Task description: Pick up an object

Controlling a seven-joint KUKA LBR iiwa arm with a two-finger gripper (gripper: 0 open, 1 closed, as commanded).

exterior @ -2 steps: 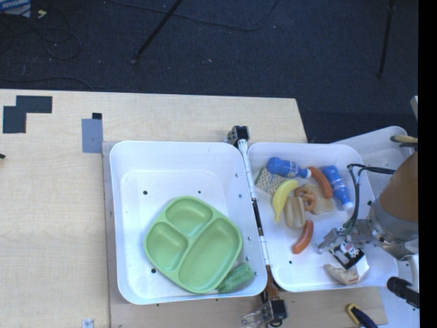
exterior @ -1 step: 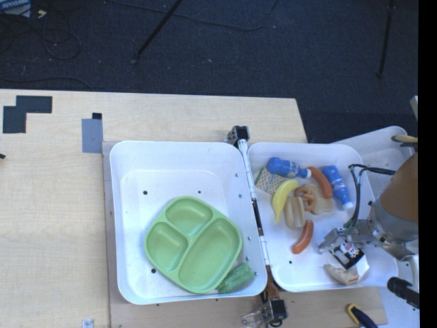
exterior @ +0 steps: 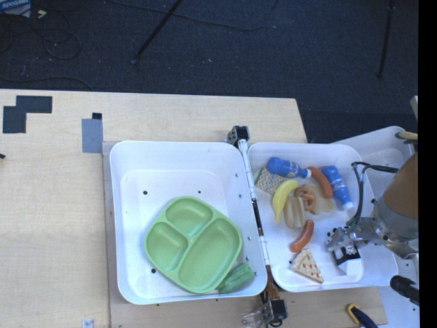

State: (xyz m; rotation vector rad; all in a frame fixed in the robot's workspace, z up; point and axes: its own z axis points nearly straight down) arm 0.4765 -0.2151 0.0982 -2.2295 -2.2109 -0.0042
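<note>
From my remote station I see the gripper [exterior: 345,246] low over the right bin [exterior: 372,279], near its right wall (I cannot tell how its pincer stands, or whether it has anything). Toy food lies to its left: a sausage [exterior: 302,236], a waffle wedge [exterior: 308,266], a banana [exterior: 283,197], two blue bottles. A green divided plate [exterior: 194,243] sits in the left bin [exterior: 130,176]
</note>
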